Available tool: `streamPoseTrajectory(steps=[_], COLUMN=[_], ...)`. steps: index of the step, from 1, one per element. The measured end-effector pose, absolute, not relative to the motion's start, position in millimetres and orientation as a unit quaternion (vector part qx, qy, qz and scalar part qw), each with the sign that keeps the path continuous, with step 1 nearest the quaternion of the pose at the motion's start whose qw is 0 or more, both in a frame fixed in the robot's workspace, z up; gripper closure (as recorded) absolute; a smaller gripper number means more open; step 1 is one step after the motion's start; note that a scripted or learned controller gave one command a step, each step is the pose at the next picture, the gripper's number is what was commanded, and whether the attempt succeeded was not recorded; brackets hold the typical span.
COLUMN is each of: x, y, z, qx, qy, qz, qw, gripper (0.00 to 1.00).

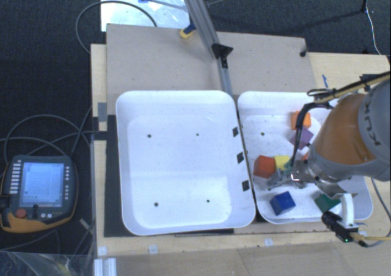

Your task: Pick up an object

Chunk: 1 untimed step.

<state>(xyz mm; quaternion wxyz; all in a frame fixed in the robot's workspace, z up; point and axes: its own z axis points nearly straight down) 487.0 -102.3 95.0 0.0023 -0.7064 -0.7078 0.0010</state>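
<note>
A pale wooden tabletop (269, 61) on dark carpet carries two shallow white plastic bins side by side; we see the left bin (177, 159) bare and the right bin (263, 116) holding the loose objects. The grey arm with its orange band (342, 137) enters from the right, and its hand (292, 175) sits low in the right bin. We cannot tell whether the hand is spread or pressed together, since the wrist hides its tips. Just left of the hand lie a small red-orange block (264, 166) and a small yellow block (281, 162), touching each other. A blue cube (282, 202) lies just below the hand, nearer the bin's front wall. We judge the red-orange and yellow pair the nearest candidates, lying to the hand's left.
</note>
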Motion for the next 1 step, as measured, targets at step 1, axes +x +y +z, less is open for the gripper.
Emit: streamPoseTrajectory(steps=[1], x=[487.4], y=[-102.2], z=[90.1], qx=[-0.706], qy=[-0.708], qz=[-0.0002], qw=[0.0], gripper=[0.0])
